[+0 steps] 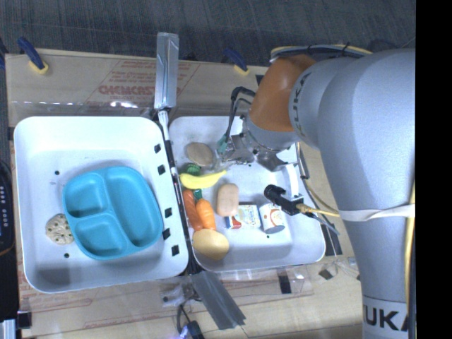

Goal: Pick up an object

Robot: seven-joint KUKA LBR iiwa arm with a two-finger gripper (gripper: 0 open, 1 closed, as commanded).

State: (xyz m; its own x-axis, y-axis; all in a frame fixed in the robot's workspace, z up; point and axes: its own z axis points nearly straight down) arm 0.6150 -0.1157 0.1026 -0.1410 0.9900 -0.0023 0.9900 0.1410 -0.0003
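The right bin holds several items. A tan oval piece lies at its upper left, with a yellow banana just below it. Further down are an orange carrot, a beige bread-like piece and a yellow round fruit. Two small cartons rest in the middle. My gripper is low in the bin's upper part, right beside the tan piece and above the banana's right end. Nothing shows between its tips.
In the left bin there is a blue divided plate and a cookie at its left. A metal divider stands between the bins. The arm's grey body covers the right bin's right side.
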